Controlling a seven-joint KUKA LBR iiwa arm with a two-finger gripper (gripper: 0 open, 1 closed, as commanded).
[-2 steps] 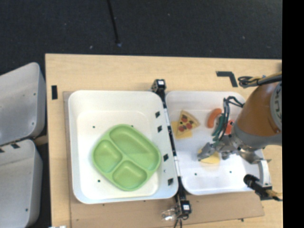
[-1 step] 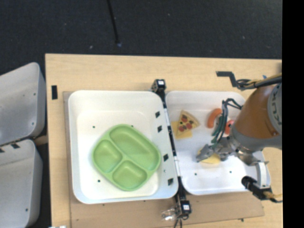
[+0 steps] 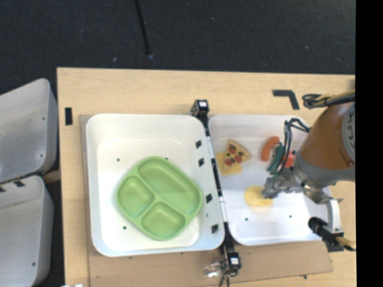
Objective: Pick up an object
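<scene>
In the right bin (image 3: 263, 232) lie a toy pizza slice (image 3: 234, 156), a red-orange sausage-like toy (image 3: 269, 148) and a yellow piece (image 3: 257, 198). My gripper (image 3: 273, 188) hangs low over the bin, right at the yellow piece's right end. Green and orange bits (image 3: 281, 158) show just above the gripper, beside the wrist. The arm's orange band (image 3: 326, 139) covers the bin's right part.
The left bin (image 3: 102, 142) holds a green three-compartment plate (image 3: 158, 197). A hinged divider (image 3: 211, 178) with black clips runs between the bins. Wooden bench surface surrounds both bins, with cables at the right edge.
</scene>
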